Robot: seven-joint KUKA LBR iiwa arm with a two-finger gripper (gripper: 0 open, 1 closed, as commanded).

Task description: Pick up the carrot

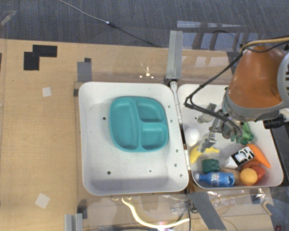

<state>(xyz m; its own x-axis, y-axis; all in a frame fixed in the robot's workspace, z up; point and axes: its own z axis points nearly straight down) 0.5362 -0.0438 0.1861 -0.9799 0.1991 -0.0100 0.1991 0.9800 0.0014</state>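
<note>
The carrot (260, 156) is an orange wedge lying at the right side of the right bin (278, 175), beside a black-and-white block (243, 155). My gripper (211, 137) hangs over the middle of that bin, left of the carrot and apart from it, just above a yellow banana-like piece (202, 153). The orange wrist band (255, 78) hides the bin's far right part.
Around the carrot lie an orange ball (249, 176), a red piece (260, 172), a blue bottle (216, 179), a dark green lump (211, 165), a green item (245, 134) and a white egg shape (191, 136). A teal divided plate (137, 123) sits in the left bin (94, 167).
</note>
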